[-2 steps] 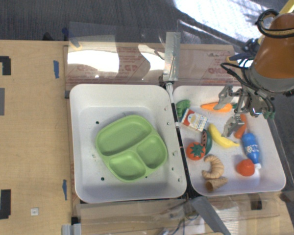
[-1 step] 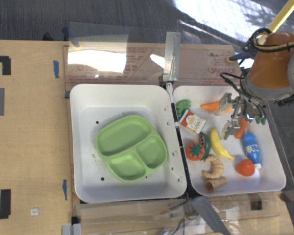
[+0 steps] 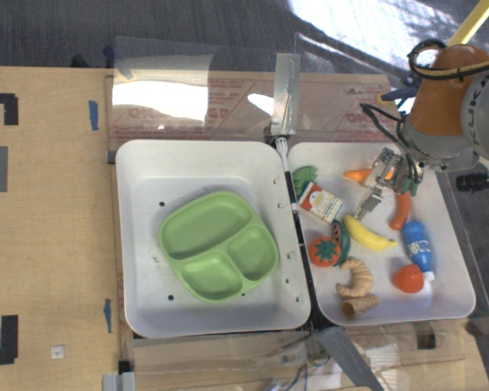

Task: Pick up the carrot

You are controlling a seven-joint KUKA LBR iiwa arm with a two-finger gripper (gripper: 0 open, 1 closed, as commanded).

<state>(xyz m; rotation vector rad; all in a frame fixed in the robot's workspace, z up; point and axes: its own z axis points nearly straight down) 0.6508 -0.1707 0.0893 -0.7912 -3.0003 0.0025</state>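
Gripper (image 3: 383, 187) is being positioned just beside carrot (image 3: 357, 175); finger state can't be told. Approach should be centred over carrot w/ banana (image 3: 369, 235) avoided.

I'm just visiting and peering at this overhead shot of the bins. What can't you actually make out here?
- Whether the gripper holds anything: its metal parts blur together in the camera view.
- The carrot: partly covered by the gripper, just an orange tip shows.
- The small carton: its print is too small to read.
- The green item beside the right bin's left wall: partly behind the carton, shape unclear.
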